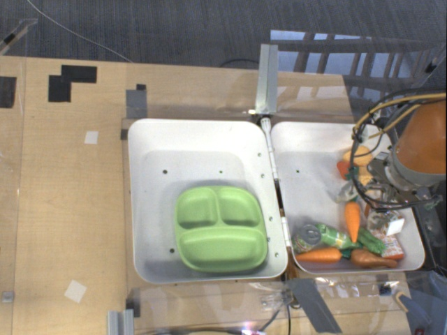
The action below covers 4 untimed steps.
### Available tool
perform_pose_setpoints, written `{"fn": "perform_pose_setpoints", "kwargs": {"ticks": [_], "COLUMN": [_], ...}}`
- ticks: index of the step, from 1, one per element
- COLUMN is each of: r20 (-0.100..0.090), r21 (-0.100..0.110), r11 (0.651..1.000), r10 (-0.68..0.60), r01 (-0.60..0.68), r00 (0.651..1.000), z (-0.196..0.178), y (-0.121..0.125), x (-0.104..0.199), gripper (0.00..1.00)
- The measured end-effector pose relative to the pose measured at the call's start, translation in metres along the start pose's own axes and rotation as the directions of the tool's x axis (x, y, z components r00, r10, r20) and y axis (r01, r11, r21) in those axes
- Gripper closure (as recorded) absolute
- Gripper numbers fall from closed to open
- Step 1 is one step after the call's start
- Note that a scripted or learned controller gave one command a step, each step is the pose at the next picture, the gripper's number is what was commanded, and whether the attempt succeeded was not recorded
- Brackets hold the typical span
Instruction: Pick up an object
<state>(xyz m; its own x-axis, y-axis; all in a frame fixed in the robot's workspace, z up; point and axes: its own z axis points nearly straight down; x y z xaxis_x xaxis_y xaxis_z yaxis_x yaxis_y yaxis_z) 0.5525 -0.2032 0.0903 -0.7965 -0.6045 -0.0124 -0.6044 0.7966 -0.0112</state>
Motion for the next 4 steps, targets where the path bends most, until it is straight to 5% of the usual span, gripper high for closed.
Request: {"fn": "perform_pose_setpoints", "kwargs": {"ticks": [1,2,3,4], "r20": [0.014,0.000,-0.004,-0.005], "r21": [0.011,0.000,-0.002,-0.002], "r11": [1.000,0.947,0.946,0.938], "r10": [-0.002,0.322,0.324,0.348], "r01": [0.002,-0.322,-0.324,-0.348], "r00": [1.000,0.947,0.946,0.938], "z": [-0.015,-0.132,-0.130,-0.007], "y": [-0.002,0.033,0.034,0.034], "x": [-0.006,-0.036,-0.035,-0.044], "gripper": [1.00,1.00,0.00,0.00]}}
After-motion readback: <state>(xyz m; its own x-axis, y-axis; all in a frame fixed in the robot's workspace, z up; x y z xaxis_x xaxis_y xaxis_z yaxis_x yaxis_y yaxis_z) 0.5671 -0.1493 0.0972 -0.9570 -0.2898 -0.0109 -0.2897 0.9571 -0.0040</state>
